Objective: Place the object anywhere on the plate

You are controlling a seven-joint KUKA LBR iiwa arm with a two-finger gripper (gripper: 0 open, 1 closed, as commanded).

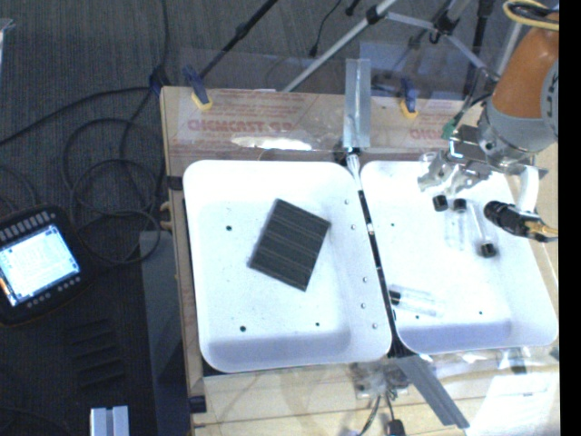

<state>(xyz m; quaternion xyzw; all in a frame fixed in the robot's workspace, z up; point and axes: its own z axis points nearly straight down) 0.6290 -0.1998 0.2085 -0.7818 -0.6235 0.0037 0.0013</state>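
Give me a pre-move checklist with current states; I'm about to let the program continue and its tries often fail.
1. Plate located: ok, dark ribbed plate lies in the left bin.
2. Plate top free: ok.
3. Object located: cannot tell; a small clear item lies in the right bin.
4. Gripper position: ok, over the right bin's far end.
5. Object between fingers: cannot tell.
6. Gripper over plate: not ok.

Dark ribbed matt plate [290, 244], smooth white plastic bins [209, 334], wooden bench [177, 143]
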